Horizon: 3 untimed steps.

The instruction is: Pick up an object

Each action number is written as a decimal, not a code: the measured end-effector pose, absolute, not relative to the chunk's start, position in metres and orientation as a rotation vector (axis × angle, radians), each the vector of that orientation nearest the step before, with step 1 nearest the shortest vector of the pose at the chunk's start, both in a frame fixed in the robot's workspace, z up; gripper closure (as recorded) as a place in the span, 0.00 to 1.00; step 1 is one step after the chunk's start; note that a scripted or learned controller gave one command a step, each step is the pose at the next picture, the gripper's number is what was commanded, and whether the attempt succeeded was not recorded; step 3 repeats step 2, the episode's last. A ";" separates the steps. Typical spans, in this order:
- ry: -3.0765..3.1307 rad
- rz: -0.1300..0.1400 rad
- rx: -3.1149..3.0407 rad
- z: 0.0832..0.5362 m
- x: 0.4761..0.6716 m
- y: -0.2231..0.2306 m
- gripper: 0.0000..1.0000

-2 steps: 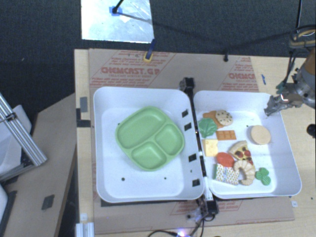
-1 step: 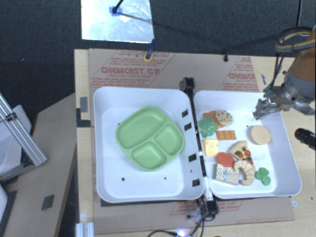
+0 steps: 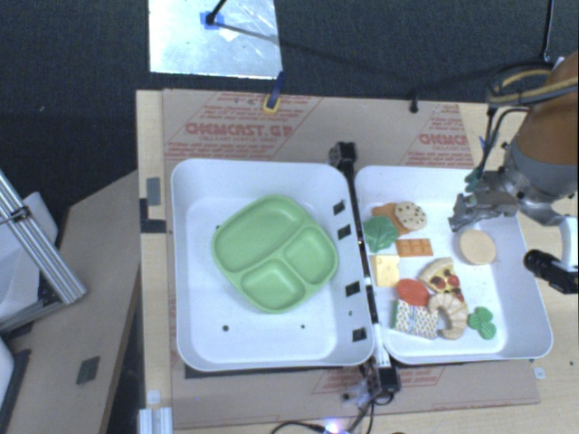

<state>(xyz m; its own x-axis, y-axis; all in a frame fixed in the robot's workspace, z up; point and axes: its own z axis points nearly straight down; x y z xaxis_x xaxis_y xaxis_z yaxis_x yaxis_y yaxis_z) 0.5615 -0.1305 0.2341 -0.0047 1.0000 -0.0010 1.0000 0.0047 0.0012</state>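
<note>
Over on the far left of the tabletop [image 3: 154, 242] sits the left bin [image 3: 194, 333], and in it rests a green divided plate [image 3: 274, 252], three compartments, lying flat and a touch rotated, just left of the black divider [image 3: 355, 242] that runs between the two bins. Cross that divider and here is the right bin [image 3: 529, 333], and it is busy: hard against the divider, a green leafy piece [image 3: 380, 233], with a chocolate-chip cookie [image 3: 409, 215] just up and right of it. Below the cookie lies an orange cracker [image 3: 414, 248], and below that a yellow cheese square [image 3: 387, 269], nearer the divider. Further down comes a red tomato slice [image 3: 412, 291] touching a pizza slice [image 3: 441, 278], then a patterned packet [image 3: 414, 319] near the bin's lower wall, and a shrimp-like curl [image 3: 450, 315] beside it. A small green sprig [image 3: 482, 322] lies right of that curl. Further from the divider, a pale round disc [image 3: 477, 248] lies flat on the bin floor, apart from the cluster. And right above that disc, the claw [image 3: 472, 210] is poised at the disc's upper edge, nothing seen between its fingers, though whether they stand apart or together I cannot tell from this angle. The grey arm with its orange band [image 3: 547, 129] comes in from the right edge.
</note>
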 end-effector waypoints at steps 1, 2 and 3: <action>2.226 0.001 2.216 0.241 0.550 -0.084 1.00; 2.225 0.000 2.216 0.240 0.527 -0.043 1.00; 2.225 0.000 2.216 0.240 0.527 -0.043 1.00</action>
